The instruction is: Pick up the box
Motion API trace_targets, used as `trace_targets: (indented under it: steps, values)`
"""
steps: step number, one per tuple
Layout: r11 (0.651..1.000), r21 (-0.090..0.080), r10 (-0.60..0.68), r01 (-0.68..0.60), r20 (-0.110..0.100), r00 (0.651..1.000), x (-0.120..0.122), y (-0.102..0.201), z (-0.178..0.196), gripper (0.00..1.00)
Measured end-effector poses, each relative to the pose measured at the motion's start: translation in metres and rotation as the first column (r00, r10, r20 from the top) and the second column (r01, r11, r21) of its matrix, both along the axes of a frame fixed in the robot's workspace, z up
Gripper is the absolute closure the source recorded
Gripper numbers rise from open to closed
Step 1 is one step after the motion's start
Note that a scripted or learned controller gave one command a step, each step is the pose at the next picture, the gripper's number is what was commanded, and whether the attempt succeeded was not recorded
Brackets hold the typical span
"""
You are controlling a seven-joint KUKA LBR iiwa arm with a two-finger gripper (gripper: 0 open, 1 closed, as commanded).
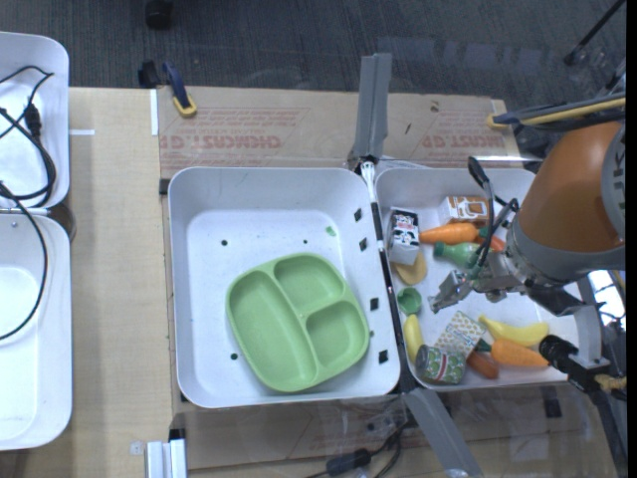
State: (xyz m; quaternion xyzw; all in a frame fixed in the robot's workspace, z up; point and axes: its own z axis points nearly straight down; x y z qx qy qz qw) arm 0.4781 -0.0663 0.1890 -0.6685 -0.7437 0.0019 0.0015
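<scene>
Arm: the grey KUKA arm (572,202), with its orange band, reached in from the right and hung over the right bin.
Jaws: the gripper (450,295) sat low over the middle of the right bin, pointing left; whether the jaws were released or clenched I cannot tell, and nothing showed between them.
Box: the small black-and-white box (403,229) stood at the left side of the right bin, close to the divider between the bins, above and left of the gripper and apart from it.
Right bin: the white right bin (393,179) held a clutter of toy food.
Near the box: a carrot (450,234) lay just to the box's right, and a small orange-and-white carton (465,208) sat above the carrot.
Bin front: a patterned pouch (459,333), a can (440,364), a banana (514,329) and another carrot (520,353) lay together near the front edge.
Small pieces: a green cup-like piece (409,299) lay below the box, left of the gripper.
Left bin: the white left bin (189,267) held a green divided plate (299,321) with three compartments.
Surface: both bins rested side by side on a surface covered with brown cardboard (259,132).
</scene>
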Motion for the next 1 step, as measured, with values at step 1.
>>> trace_targets:
  steps: [1]
  values:
    - [0.994,0.002,0.106,-0.106,0.001,0.994,0.0016,-0.0742,-0.1000,0.00]
